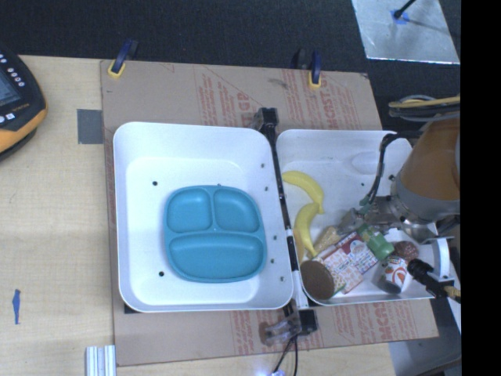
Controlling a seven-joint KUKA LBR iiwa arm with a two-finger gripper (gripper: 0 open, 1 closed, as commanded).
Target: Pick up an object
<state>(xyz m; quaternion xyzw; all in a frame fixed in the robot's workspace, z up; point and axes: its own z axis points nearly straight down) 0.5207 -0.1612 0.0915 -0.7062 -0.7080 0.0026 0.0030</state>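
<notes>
**Arm low over a crowded right bin, grasp unconfirmed**

At the far left a handheld controller rested on the bench. The left bin held a blue divided plate, lying flat near its middle. Across the shared rims, the right bin carried the clutter: a yellow banana curved along its left wall, a brown-ended paper cup lay on its side toward the near edge, and a green piece and a red-and-white packet sat just beyond it.

The gripper was low over that pile, close to the green piece and near the cup's far end, well apart from the banana. Whether it was clenched, released or grasping anything could not be told; wrist and cabling hid that.

A clean pick would probably call for committing to one item, ideally one standing free of its neighbours, descending squarely over it, and closing fully before any lift.
</notes>
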